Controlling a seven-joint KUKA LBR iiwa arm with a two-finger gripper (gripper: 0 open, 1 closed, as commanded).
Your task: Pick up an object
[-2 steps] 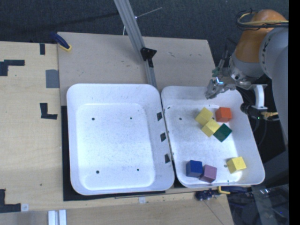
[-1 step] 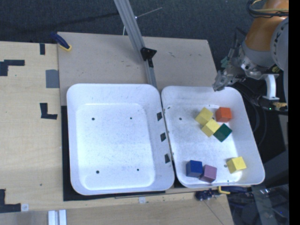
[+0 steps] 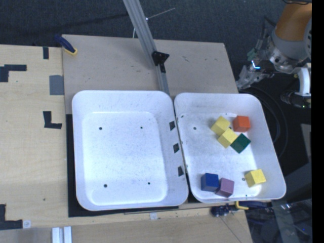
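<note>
The right bin (image 3: 263, 110) holds several small blocks. Near its back sit two yellow blocks (image 3: 220, 125) (image 3: 228, 136), an orange block (image 3: 241, 123) and a dark green block (image 3: 240, 143), all close together. Along the front wall lie a blue block (image 3: 209, 181), a purple block (image 3: 226, 187) and another yellow block (image 3: 255, 177). My gripper (image 3: 247, 75) hangs at the upper right, beyond the right bin's far corner and outside the bin. It is well apart from every block and nothing is seen in it.
The left bin (image 3: 81, 135) stands beside the right one, their rims touching at the middle. A slanted metal pole (image 3: 144, 29) crosses the bench behind the bins. A blue and yellow clamp (image 3: 66, 44) lies at the far left. Dark cables (image 3: 283, 130) run right of the bench.
</note>
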